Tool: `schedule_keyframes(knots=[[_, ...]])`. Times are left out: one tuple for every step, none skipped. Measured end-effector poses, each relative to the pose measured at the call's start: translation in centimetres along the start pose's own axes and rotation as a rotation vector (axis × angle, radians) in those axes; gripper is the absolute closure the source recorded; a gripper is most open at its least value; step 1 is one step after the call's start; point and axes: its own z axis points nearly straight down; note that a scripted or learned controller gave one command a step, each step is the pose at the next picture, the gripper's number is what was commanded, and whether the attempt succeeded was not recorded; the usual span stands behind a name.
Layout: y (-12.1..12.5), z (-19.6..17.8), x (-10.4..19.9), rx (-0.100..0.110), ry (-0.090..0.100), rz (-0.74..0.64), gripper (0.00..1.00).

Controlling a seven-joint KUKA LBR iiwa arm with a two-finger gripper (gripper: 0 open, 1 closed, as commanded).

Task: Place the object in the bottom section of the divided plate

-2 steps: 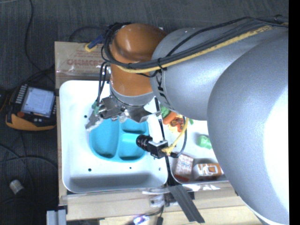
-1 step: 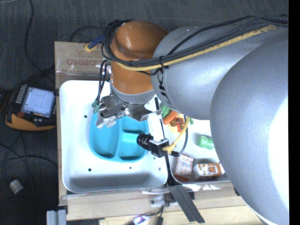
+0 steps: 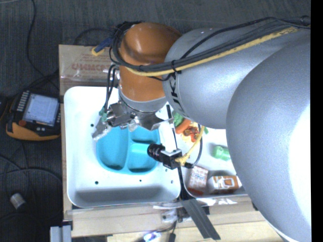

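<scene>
Pincer point(image 3: 103, 127) hangs over the far left edge of the blue divided plastic plate point(image 3: 126, 153) in the left white bin point(image 3: 81, 185); I cannot tell its state. Something green shows near it. A release here may miss the bottom section.

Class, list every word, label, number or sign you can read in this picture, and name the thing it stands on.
Red lettering on the cardboard sheet above the left bin: too blurred to read.
Label on the small packet in the right bin: too small to read.
Print on the brown carton: unreadable.
Screen of the handheld pendant: no legible text.
</scene>
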Motion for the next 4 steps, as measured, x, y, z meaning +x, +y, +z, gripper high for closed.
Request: schedule_keyframes(knots=[[5.4,-9.6,-2.7,-0.008,-0.007,0.082,0.0],[5.4,-10.5,-2.8,-0.006,-0.013,0.083,1.0],[2.1,-18.0,-0.6,-0.009,-0.006,0.28,1.0],[-2.1,-4.5,2.5,-0.004,-0.004,0.476,1.0]])
